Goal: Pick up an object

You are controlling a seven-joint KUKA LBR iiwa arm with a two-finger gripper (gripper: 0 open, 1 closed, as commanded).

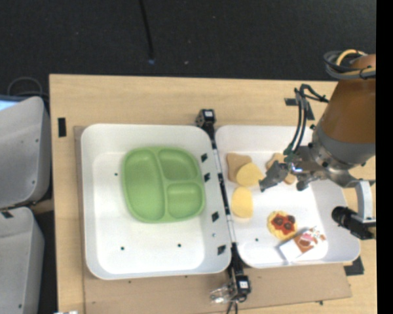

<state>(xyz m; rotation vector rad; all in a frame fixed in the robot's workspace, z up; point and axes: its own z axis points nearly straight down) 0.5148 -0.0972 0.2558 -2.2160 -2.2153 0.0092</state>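
The dark two-finger gripper, fingers spread, is hovering over the right bin's far edge beside a light, soft-looking yellow foam piece; pinching its narrow sides looks best.

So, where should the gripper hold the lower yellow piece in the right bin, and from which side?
Grip the lower yellow piece across its narrower width, left to right, coming straight down. It lies flat and apart from its neighbours, though the bin wall on its left leaves little finger room.
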